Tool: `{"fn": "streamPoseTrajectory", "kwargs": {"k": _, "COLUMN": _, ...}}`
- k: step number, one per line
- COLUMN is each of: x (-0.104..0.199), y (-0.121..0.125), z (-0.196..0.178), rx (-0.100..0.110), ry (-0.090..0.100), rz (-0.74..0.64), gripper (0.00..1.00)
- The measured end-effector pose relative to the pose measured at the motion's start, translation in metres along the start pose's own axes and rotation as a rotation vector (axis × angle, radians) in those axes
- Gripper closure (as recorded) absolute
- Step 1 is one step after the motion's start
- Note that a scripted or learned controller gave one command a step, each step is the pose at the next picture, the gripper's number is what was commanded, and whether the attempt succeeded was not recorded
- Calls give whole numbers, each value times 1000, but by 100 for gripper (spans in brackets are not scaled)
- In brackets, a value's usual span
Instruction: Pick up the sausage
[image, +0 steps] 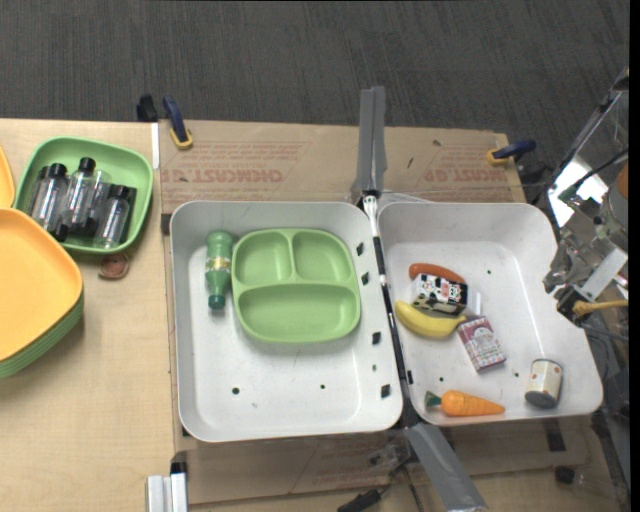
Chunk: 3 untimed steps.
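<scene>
- Down at the bottom of the frame, you've got a small orange plastic carrot (471, 404) lying along the near wall of the right-hand white bin (520, 225), and a short cream cylinder can (543, 383) in its lower right corner.
- A step up, a pink patterned carton (482, 343) sits just right of a yellow toy banana (428, 321).
- There's your target: the red-orange toy sausage (437, 272), at centre right of the frame, lying crosswise just behind a black-and-white printed box (441, 291) that touches the banana.
- At the right edge, the gripper (585, 280) hangs over the bin's right rim, well apart from the sausage; whether it is open or closed you cannot tell here.
- My read: this is the approach step, nothing grasped. Next you'll need to travel left across the bin and come down on the sausage from its far side, clear of the box.
- In the left-hand white bin (280, 400): a green divided plastic tray (296, 285) and a green bottle (218, 268).
- Further off, upper left: a green dish of dark vials (84, 196), stacked yellow plates (35, 300), a tan wooden bench (90, 420), cardboard and grey carpet beyond.
</scene>
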<state>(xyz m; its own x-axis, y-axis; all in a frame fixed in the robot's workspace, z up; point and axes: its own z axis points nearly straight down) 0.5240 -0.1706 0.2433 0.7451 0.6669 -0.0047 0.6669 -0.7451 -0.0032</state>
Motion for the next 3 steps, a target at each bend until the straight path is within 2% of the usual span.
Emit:
{"fn": "streamPoseTrajectory", "kwargs": {"k": 1, "x": -2, "y": 13, "z": 153, "rx": 1, "ry": 2, "rz": 213, "gripper": 100}}
{"fn": "streamPoseTrajectory", "kwargs": {"k": 2, "x": -39, "y": 31, "z": 152, "rx": 3, "ry": 5, "rz": 367, "gripper": 100}}
{"fn": "streamPoseTrajectory", "kwargs": {"k": 3, "x": -67, "y": 4, "z": 145, "rx": 3, "ry": 2, "rz": 527, "gripper": 100}}
